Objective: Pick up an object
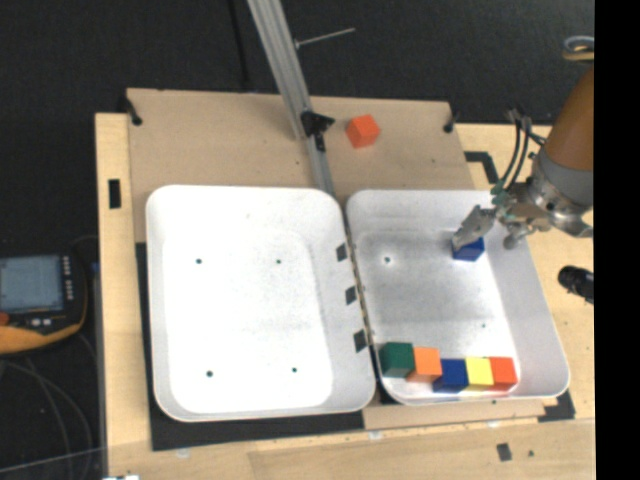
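While your gripper [472,236] pinches a blue block [468,250], the right bin [520,298] holds five blocks [450,366] along its near wall.

Even overhead light, slightly soft focus, dark surroundings.

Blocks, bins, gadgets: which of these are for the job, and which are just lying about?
For the job:
gripper
blue block at the gripper
row of five blocks
right bin

Lying about:
orange block behind the bins
left bin
handheld screen

Small blue cube [468,250], upper right bin, at the hand [474,230]
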Motion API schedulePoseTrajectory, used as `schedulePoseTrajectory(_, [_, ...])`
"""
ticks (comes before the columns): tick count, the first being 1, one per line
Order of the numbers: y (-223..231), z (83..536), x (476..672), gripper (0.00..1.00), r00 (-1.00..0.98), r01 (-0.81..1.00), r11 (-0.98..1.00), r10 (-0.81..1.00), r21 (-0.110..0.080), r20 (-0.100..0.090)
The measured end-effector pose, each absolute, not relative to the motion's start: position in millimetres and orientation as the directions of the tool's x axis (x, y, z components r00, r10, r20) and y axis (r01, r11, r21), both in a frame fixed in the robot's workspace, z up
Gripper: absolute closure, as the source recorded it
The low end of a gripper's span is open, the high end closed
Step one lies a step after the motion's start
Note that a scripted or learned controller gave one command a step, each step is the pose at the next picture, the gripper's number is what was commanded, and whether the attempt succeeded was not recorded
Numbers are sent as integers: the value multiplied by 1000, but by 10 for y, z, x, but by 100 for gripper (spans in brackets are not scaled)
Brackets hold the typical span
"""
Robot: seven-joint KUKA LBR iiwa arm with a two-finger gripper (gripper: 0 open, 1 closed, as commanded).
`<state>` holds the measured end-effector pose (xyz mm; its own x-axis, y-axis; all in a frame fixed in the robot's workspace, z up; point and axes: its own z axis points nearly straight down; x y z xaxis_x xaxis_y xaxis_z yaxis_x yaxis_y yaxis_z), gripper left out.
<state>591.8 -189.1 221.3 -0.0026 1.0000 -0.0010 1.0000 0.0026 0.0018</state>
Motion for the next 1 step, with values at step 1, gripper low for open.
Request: schedulePoseTrajectory(1, [-1511, 3266, 6371, 0, -7, 1000, 7, 1000, 12, -2])
